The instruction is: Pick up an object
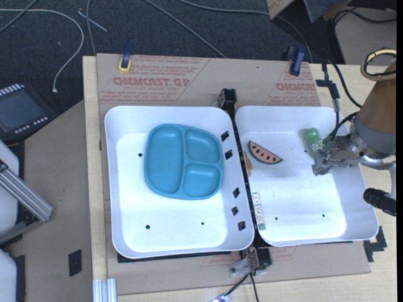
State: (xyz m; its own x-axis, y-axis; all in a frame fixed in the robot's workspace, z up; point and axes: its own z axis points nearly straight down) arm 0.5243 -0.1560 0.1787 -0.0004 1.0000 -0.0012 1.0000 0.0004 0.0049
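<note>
Below, the scene is itemised as seen from above.
Gripper (322,162): positioned low over the right bin (296,219), near its right wall, at the end of the grey arm (378,121).
Fingers: their spread cannot be told; nothing is seen between them.
Green object (310,138): lying in the right bin just beside the gripper, on its upper left.
Watermelon slice (264,153): set in the right bin, towards the left wall, apart from the gripper.
Blue divided plate (184,161): placed in the left bin (170,231).
Tabletop (157,74): red print, partly legible as "GIGACAST".
</note>
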